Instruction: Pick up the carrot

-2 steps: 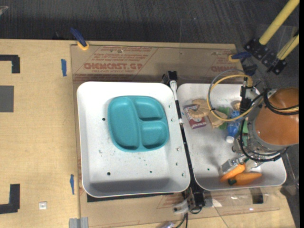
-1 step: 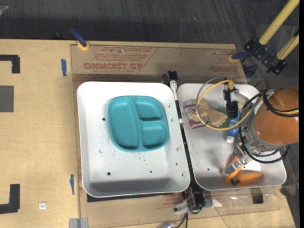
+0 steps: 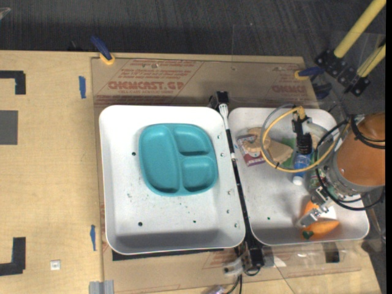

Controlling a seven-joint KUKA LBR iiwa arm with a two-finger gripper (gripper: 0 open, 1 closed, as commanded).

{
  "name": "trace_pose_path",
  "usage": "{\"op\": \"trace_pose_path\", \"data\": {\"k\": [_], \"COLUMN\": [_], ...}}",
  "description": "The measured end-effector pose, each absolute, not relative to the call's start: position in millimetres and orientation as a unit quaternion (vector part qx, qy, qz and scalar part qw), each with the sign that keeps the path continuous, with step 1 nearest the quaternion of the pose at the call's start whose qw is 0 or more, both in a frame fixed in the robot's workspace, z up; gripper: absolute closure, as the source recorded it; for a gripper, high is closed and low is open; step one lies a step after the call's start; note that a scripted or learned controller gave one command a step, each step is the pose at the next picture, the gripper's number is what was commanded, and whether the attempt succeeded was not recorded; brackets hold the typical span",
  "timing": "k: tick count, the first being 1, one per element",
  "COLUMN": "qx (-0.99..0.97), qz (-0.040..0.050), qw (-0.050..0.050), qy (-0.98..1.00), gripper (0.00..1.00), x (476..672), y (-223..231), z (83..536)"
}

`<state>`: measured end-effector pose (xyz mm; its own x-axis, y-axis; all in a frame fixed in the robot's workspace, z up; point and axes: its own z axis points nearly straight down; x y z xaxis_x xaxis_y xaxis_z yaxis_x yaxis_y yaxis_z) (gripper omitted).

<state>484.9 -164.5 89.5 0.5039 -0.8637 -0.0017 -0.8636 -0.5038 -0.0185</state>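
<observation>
Carrot (image 3: 323, 227) lies at the near right corner of the right bin (image 3: 275, 225), touching the gripper (image 3: 316, 208) just above it; whether the claw grips it, I cannot tell. Farther left, a teal divided plate (image 3: 179, 158) sits in the left bin (image 3: 122, 213).

Even, bright light falls from above on my bench (image 3: 49, 164). The 2 white bins (image 3: 122, 213) glare mildly, throwing thin shadows along their front rims. Focus is soft throughout, with grainy, dim floor (image 3: 184, 11) up top.
</observation>
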Motion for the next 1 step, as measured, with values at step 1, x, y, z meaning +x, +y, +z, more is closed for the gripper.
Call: {"op": "trace_pose_path", "data": {"k": [1], "qx": [-0.923], "qz": [-0.0043], "qw": [0.007], "qy": [0.384], "gripper": [0.00], "x": [484.7], "y": [-180.6], "z": [89.1]}}
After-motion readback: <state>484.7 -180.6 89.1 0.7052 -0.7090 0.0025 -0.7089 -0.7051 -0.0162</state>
